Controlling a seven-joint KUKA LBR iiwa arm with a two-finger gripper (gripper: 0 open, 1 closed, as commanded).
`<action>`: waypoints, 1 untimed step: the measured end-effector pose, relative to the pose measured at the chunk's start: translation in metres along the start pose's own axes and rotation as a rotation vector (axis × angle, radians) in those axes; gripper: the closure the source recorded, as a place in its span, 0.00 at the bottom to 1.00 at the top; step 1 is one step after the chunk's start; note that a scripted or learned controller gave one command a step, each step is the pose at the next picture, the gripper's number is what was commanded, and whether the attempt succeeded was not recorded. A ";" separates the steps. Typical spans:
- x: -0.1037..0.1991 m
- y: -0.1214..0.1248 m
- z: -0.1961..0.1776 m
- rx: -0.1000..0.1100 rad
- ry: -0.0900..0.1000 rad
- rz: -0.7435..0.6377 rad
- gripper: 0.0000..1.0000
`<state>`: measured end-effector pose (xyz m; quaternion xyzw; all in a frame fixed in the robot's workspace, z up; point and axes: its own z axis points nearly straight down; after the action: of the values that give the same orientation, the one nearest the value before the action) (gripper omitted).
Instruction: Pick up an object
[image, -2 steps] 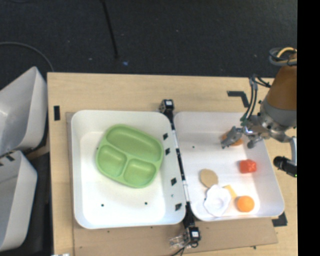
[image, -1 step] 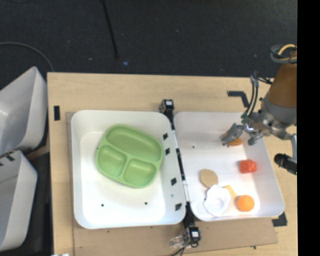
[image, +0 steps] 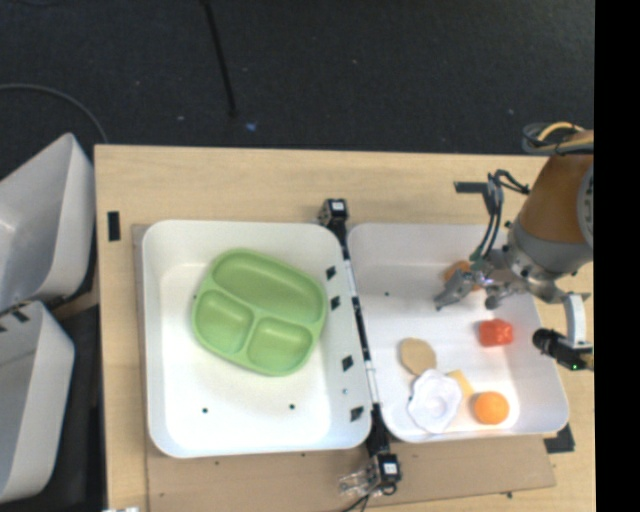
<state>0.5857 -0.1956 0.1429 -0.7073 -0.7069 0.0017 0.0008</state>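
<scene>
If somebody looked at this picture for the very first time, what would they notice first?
Probably the big green plate with three compartments, lying alone in the left bin. Next, the robot arm reaching in from the right, its gripper low over the back of the right bin. Then the bright bits near that bin's front: a red block, an orange ball and a white crumpled thing.

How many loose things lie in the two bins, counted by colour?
Green: 1, the divided plate in the left bin
Red: 1, a small block
Orange: 1, a ball
Tan: 1, a flat oval piece
White: 1, a crumpled item
Total: 5; a partly hidden orange thing beside the end effector is not counted.
</scene>
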 end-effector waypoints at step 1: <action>-0.001 -0.001 0.045 -0.001 0.000 0.001 0.00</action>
<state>0.5849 -0.1966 0.0983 -0.7078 -0.7064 0.0013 0.0006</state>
